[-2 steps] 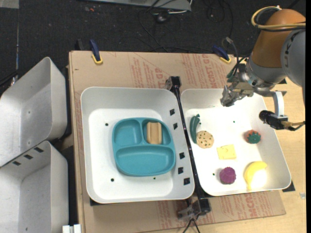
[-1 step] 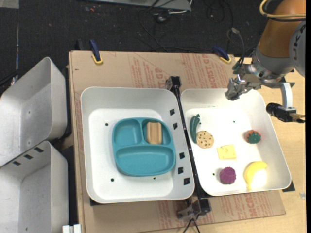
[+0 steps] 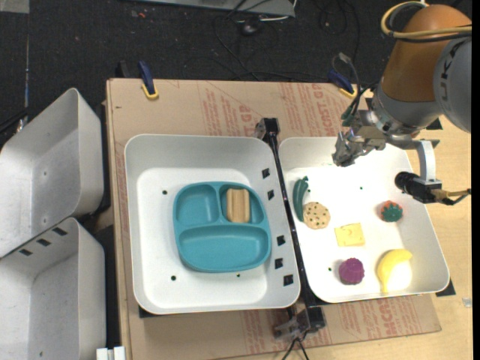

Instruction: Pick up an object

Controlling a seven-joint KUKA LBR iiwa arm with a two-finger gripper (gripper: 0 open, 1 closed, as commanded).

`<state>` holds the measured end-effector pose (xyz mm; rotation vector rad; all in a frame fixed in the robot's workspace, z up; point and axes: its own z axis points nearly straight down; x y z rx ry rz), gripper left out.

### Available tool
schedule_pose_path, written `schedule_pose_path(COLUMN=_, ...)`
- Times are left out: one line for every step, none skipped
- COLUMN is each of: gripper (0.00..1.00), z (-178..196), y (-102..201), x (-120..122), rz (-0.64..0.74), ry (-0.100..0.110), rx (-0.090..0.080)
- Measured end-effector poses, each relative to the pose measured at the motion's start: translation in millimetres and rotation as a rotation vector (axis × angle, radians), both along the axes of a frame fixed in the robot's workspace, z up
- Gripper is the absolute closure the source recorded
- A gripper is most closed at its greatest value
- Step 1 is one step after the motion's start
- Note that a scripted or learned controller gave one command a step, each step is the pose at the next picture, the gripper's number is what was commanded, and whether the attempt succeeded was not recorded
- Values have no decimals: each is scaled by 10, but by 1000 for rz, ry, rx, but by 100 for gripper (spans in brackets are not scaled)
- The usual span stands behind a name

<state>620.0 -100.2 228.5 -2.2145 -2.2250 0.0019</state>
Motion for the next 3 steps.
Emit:
schedule_pose_path(gripper=100, z=-99, y=529, x=-172, rz=1, ry=1, rx=0)
schedule_pose_path(gripper=100, z=-181, y=1025, x=-392, rz=1, ry=2, rx=0)
schedule_pose_path(gripper=100, z=-72, y=1473, x=-637, rz=3, ry=0, rx=1)
